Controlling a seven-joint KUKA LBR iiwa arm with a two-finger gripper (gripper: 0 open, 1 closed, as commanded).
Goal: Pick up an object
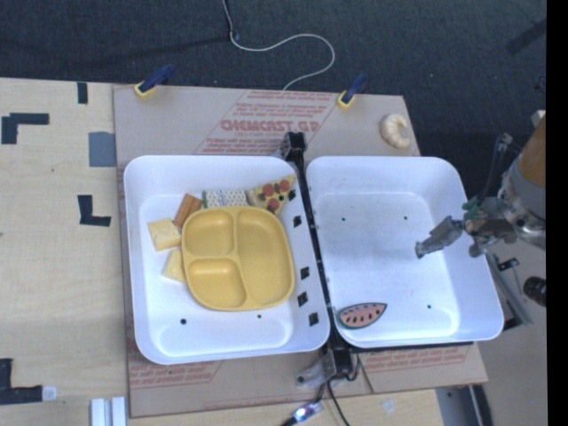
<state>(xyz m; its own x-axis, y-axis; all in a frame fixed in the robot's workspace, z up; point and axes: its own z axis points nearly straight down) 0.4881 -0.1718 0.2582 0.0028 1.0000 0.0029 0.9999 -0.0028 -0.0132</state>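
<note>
My gripper (456,240) hangs over the right side of the right bin (382,180), open, with nothing between its fingers. One grey finger (437,238) points left over the bin floor. A watermelon slice toy (362,314) lies flat near the right bin's front left corner, well below and left of the gripper. In the left bin (151,327) a yellow divided plate (238,257) sits in the middle. Around the plate lie pale yellow squares (164,234), a brown piece (186,209) and a pizza slice toy (275,192).
A beige lump (397,130) rests on the cardboard behind the right bin. Two clamps (153,80) (352,88) hold the cardboard's back edge. A thin cable (284,43) loops across the dark floor behind. The bins' shared black divider (306,238) runs between them.
</note>
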